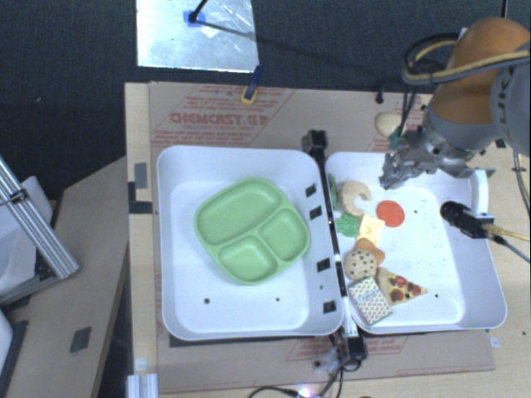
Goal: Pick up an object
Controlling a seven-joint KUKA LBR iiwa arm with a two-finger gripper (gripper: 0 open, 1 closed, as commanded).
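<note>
The hand (pixel 397 175) hangs over the far part of the right bin (pixel 465 301), pointing down from the arm that comes in from the right. From this slanted view I cannot tell whether it is open or closed, and nothing can be seen in its grip.

The toy food is crowded against the right bin's left wall, probably where it slid together. It includes a pale croissant (pixel 355 194), a green piece (pixel 347 224), a yellow block (pixel 372 230), a cookie (pixel 361 264), a checkered cracker (pixel 370 300) and a pizza slice (pixel 401 288). A red disc (pixel 391 214) lies just on the near side of the hand, slightly apart from the rest. That makes it the likeliest pick, since its clear edges leave room to close around it.

The left bin (pixel 178 181) holds a green divided plate (pixel 251 230), lying flat.
</note>
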